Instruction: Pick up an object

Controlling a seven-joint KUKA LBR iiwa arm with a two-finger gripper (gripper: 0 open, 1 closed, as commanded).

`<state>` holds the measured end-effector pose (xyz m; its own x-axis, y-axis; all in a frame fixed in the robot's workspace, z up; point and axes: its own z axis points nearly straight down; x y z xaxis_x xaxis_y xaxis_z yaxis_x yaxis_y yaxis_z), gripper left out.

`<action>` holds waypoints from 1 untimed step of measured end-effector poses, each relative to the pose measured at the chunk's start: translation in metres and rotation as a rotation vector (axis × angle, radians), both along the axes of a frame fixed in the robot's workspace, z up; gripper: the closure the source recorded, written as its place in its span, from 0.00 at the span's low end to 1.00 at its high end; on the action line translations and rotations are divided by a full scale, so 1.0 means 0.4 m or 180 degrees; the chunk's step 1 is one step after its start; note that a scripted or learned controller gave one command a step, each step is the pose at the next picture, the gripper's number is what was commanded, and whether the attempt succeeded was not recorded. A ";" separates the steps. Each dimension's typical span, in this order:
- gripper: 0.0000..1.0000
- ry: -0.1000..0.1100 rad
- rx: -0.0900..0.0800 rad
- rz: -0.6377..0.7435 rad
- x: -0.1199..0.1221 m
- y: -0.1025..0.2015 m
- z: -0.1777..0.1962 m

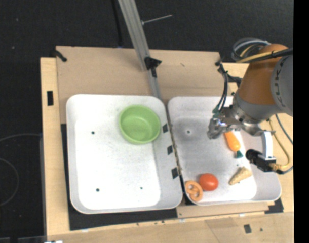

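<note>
my fingers hung beside the toy carrot; i couldn't tell their opening. descending there risked nudging it away.

Bowl sitting in the left bin, carrot, tomato and cone lying in the right bin

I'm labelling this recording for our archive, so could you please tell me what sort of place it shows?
Probably a robotics lab's grasping test bench. Two shallow white bins sit side by side on a wooden board, a grey-and-orange arm reaches over the right one, and toy food such as a carrot and tomato lies inside.
</note>
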<state>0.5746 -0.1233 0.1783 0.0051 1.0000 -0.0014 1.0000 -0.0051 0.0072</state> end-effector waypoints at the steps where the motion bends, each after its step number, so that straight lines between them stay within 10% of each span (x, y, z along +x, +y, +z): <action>1: 1.00 -0.0001 0.0000 0.0013 -0.015 -0.004 0.120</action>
<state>0.5686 -0.1249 0.2261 0.0011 1.0000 -0.0015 1.0000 -0.0011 0.0075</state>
